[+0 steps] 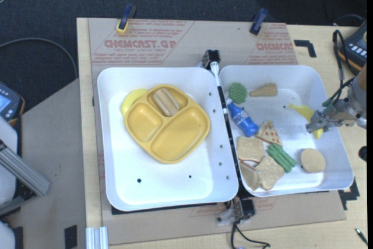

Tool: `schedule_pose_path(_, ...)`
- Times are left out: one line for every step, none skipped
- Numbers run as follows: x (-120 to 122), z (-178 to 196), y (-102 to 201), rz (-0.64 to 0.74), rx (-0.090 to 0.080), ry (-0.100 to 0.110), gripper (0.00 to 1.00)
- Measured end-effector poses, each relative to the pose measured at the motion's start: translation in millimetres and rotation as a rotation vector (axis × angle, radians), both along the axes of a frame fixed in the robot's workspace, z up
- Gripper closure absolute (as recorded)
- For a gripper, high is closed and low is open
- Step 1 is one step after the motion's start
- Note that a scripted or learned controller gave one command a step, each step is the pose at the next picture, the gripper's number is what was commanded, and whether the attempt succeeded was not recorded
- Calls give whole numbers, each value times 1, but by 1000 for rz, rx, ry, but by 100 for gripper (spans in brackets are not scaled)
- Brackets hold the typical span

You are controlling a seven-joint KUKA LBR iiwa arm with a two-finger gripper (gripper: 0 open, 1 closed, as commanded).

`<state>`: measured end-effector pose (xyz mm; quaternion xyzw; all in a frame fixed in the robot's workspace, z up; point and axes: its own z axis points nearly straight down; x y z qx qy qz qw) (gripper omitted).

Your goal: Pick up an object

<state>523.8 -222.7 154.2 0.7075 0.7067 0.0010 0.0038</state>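
Yellow banana [302,111] touches the gripper [319,123], grip state indiscernible; beside it lie one round cookie [313,160] and three crackers [257,160].

Open floor lies in the middle of the right bin [303,76], between the tan wedge [264,90] up top and the round cookie [313,160] below me. The left side is crowded: blue bottle [241,119], crackers [256,160], green beans [281,157]. In the left bin [111,125], the yellow tray [168,128] fills the centre, leaving a bare strip along the near edge.
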Motion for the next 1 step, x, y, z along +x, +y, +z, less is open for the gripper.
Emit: schedule_pose_path(2,44,4,2,1,0,100)
